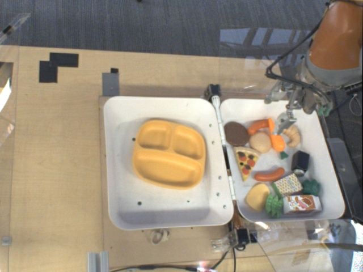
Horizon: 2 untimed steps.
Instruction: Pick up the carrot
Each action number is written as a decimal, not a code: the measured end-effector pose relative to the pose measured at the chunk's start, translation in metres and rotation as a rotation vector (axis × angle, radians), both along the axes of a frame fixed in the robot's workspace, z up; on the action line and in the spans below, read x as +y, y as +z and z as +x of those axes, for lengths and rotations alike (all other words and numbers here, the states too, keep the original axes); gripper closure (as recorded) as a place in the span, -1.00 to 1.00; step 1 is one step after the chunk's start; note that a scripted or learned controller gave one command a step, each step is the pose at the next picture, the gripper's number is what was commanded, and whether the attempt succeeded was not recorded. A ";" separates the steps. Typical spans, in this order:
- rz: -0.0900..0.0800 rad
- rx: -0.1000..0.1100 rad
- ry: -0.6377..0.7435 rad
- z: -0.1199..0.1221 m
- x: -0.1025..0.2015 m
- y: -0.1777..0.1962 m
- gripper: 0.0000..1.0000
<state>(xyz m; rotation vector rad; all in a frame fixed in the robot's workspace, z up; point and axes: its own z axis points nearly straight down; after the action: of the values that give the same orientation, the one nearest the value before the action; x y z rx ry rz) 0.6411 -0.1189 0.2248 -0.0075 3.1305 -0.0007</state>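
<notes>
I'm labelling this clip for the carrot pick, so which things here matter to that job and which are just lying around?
For the job: carrot, gripper, right bin.

Lying about: yellow tray in the left bin, pizza slice, sausage, brown cookie, juice carton.

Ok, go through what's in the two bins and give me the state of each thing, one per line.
carrot: lying in the right bin, among other toys.
gripper: poised just above the carrot.
yellow divided plate: upright in the left bin, compartments bare.
pizza slice: lying flat.
sausage: lying on its side.
</notes>
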 end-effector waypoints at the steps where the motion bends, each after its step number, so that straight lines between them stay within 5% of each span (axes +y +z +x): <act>1: -0.007 -0.020 0.113 0.023 -0.031 -0.115 -1.00; 2: -0.003 -0.036 -0.067 -0.010 -0.044 -0.119 -1.00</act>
<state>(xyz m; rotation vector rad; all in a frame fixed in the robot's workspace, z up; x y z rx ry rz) 0.6312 -0.1629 0.1055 0.0956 3.0930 -0.0056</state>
